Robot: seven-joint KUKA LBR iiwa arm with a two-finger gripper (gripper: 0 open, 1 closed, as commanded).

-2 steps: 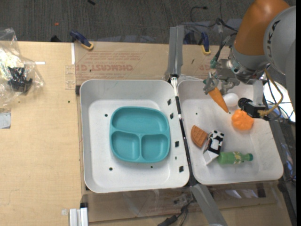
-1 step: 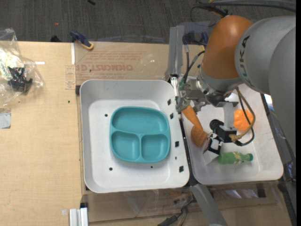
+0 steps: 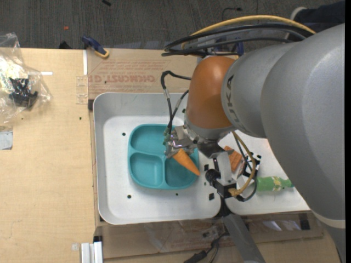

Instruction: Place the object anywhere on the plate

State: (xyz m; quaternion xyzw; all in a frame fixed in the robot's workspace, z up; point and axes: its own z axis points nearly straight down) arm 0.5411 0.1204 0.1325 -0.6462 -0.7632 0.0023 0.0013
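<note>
Orange cone-shaped carrot-like object (image 3: 185, 161) lying tilted over the right-hand compartment of the teal divided plastic plate (image 3: 143, 155), its wide end at the metal two-finger gripper (image 3: 175, 143). Whether pinched or already let go: cannot tell. Plate inside the shallow white left bin (image 3: 109, 163), so any release here likely counts as placed.

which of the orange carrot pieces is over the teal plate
The carrot by the gripper, over the plate. The other orange piece lies right of the arm.

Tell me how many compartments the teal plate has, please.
3 show. On the teal plate, one large compartment lies along the top, one at lower left, and one at lower right under the orange object. The arm may hide more.
</note>
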